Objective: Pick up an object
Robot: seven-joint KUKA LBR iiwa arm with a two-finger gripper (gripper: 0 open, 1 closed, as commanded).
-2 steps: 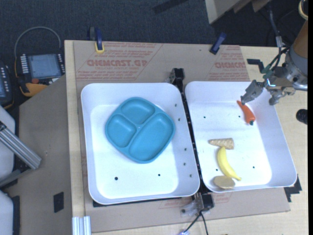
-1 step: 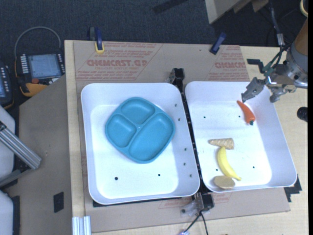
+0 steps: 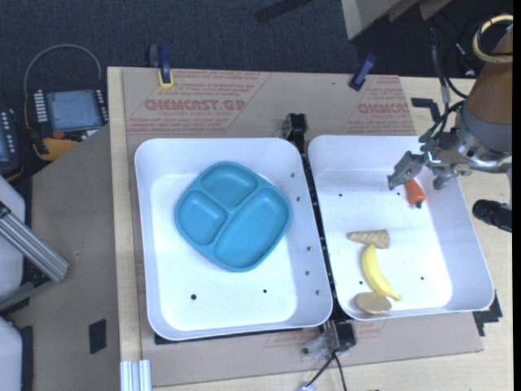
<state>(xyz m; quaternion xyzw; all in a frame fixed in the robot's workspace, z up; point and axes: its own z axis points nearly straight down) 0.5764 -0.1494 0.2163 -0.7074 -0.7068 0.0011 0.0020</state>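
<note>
My gripper [image 3: 423, 173] hangs over the upper right part of the right bin [image 3: 342, 218], its two grey fingers spread apart. A small orange carrot-like piece [image 3: 416, 192] lies just below and between the fingers, on the bin floor. Lower in the same bin lie a tan cone-shaped piece [image 3: 370, 238], a yellow banana [image 3: 378, 273] and a tan round piece [image 3: 374, 303] at the banana's lower end.
The left bin [image 3: 163, 243] holds a blue divided plate [image 3: 234, 215]. A black clamp [image 3: 295, 125] sits at the top between the bins. Beyond the bench's left edge lies a small screen device [image 3: 72, 109] with a cable.
</note>
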